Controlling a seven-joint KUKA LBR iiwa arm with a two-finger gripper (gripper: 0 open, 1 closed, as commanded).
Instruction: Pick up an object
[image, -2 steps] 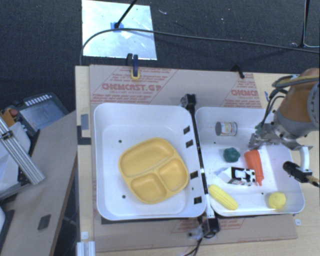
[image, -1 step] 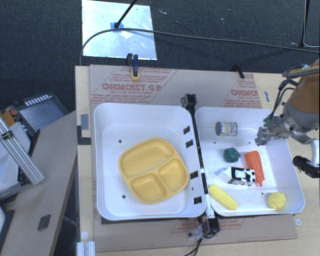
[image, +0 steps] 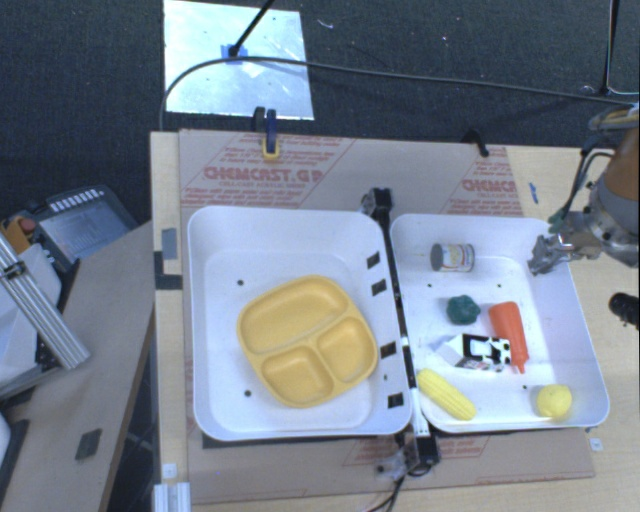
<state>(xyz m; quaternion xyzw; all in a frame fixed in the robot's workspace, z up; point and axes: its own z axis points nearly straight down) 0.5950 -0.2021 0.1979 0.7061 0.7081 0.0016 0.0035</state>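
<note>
Camera view
Progress: nothing lifted, by my reckoning; the grasp is all to come.
Hand (image: 545, 252): over the right bin's (image: 580, 330) far right rim, carrying nothing; spread or pressed together, I cannot tell.
Candidates: small can (image: 452, 257), green lump (image: 463, 309), toy carrot (image: 509, 331), black-and-white toy (image: 487, 351), toy corn cob (image: 446, 394), lemon (image: 554, 401), all lying in the right bin.
Around: yellow divided plate (image: 305, 340) in the left bin (image: 215, 300); desk (image: 165, 200) beneath.
Obstacles: carrot and black-and-white toy touch.
</note>
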